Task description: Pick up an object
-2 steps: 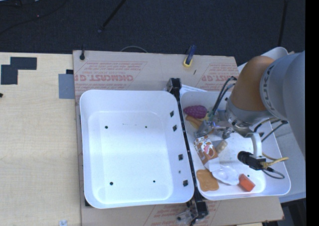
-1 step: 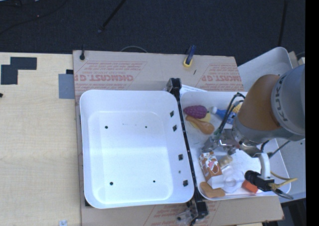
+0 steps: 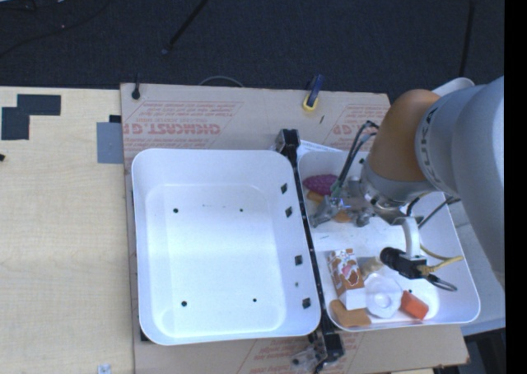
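Dark floor with loose cables fills the top of the frame, and below it a cardboard sheet point(image 3: 189, 117) on the pale bench carries the left bin point(image 3: 148, 199) and the right bin point(image 3: 461, 282) side by side. All the loose things lie in the right bin, right of centre and toward the lower right. A purple object point(image 3: 319, 184) sits at the bin's upper left corner. A brown printed packet point(image 3: 346, 270) lies lower down, with a white round piece point(image 3: 381, 298) and an orange piece point(image 3: 416, 307) near the bottom edge. The purple object looks like the likeliest target, since the gripper point(image 3: 342, 213) sits just beside it, slightly below and to its right. It appears small and light, perhaps soft or rubbery, so it should give a little under pressure. A hold across its narrow middle seems safest, though the bin wall close on its left leaves little room there. The packet looks flat, crinkly and slippery, a poorer choice from above. The arm point(image 3: 461, 142) comes in from the right edge, its orange band point(image 3: 403, 137) bent steeply downward so the wrist points into the bin. Whether the gripper is set wide or narrow cannot be told from this angle, and nothing is seen held in it.
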